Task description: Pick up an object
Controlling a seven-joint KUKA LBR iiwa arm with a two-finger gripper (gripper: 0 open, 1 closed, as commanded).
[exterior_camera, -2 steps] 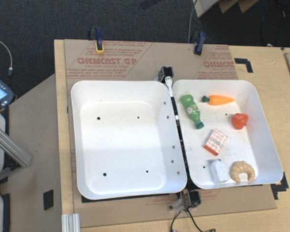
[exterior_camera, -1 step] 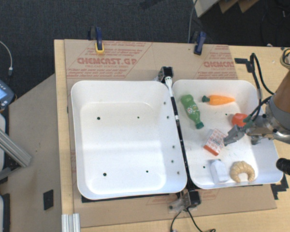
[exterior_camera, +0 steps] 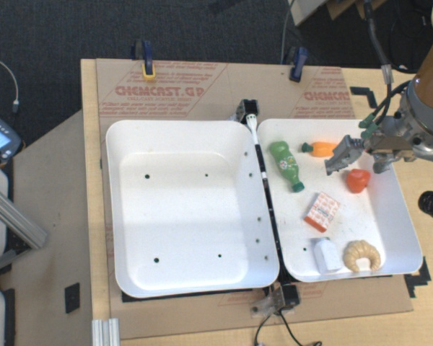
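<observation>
White plastic formed both bins. Nearest the camera, along the front of the right bin (exterior_camera: 400, 222), lay a tan croissant-shaped piece (exterior_camera: 364, 255), touching or just beside a small pale block (exterior_camera: 326, 255) on its left. Farther back sat a small red-and-white carton (exterior_camera: 322, 212), lying flat and tilted, apart from the rest. Beyond it, a red piece (exterior_camera: 357, 181) rested on the bin floor just below the gripper (exterior_camera: 362, 158). A green bottle (exterior_camera: 286, 164) lay on its side near the divider between the bins, and an orange carrot-like piece (exterior_camera: 321, 149) lay at the back, close to the gripper's left finger (exterior_camera: 342, 156). The left bin (exterior_camera: 123, 215) was also noted.

The gripper stood over the rear part of the right bin, its fingers spread apart with nothing seen between them. Whether the tips touched the floor could not be determined.

Assessment: the pick had not been achieved at this moment; every item rested on the bin floor. The arm appeared placed for an attempt on the red piece or the orange one; which was intended could not be told. Closing on an item and lifting it clear remained outstanding.
</observation>
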